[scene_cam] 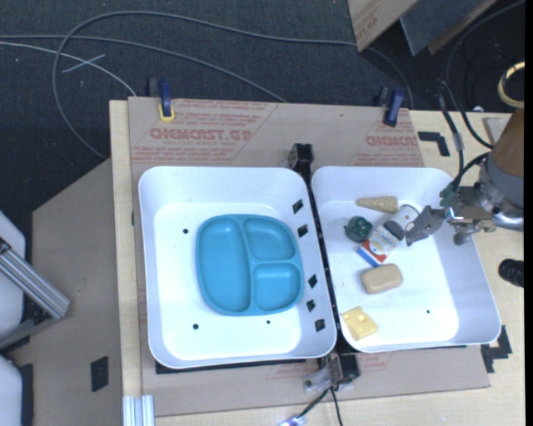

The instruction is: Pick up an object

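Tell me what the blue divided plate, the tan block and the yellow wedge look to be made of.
Blue divided plate: most likely moulded plastic, with an even colour, a soft sheen and rounded compartment walls.
Tan block: matte, with rounded edges; it may be foam or soft plastic toy bread, too small to tell.
Yellow wedge: looks like plastic toy cheese, flat yellow with small dimples.

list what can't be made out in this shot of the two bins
- Hand: small and dark in the camera view; whether its fingers are open or shut cannot be told.
- Small white object by the hand: too small and blurred to identify; the hand overlaps its right side.
- Arm: cut off by the right edge.
- Green object: too small to name.
- Cardboard box: cut off by the top edge.
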### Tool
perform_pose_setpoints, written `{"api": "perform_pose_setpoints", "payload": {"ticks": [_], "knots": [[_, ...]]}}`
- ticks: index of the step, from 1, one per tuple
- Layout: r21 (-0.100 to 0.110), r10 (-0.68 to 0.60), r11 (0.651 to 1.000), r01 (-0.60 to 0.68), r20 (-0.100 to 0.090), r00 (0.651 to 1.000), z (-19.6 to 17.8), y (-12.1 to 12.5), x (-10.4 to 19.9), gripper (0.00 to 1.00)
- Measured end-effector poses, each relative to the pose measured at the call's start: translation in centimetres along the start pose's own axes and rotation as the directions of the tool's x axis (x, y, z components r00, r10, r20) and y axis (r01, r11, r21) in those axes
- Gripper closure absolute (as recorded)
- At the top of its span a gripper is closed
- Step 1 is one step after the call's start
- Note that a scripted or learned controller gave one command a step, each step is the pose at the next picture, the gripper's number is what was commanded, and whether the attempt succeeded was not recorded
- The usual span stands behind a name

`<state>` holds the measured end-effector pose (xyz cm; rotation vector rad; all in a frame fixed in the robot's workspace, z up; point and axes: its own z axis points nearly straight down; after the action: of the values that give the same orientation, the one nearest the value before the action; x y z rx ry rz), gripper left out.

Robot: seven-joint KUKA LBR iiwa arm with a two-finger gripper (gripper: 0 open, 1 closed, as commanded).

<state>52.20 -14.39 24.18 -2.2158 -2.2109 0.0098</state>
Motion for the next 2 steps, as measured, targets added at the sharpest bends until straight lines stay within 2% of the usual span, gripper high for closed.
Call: {"api": "perform_pose_setpoints", "payload": {"ticks": [1, 2], "knots": [[-0.011, -0.003, 1.0, 0.003, 0.002, 1.0, -0.5, 0.2, 0.0, 0.0], [-0.006, -0.002, 1.0, 0.002, 0.001, 1.0, 3.7, 0.3, 0.0, 0.0]]}}
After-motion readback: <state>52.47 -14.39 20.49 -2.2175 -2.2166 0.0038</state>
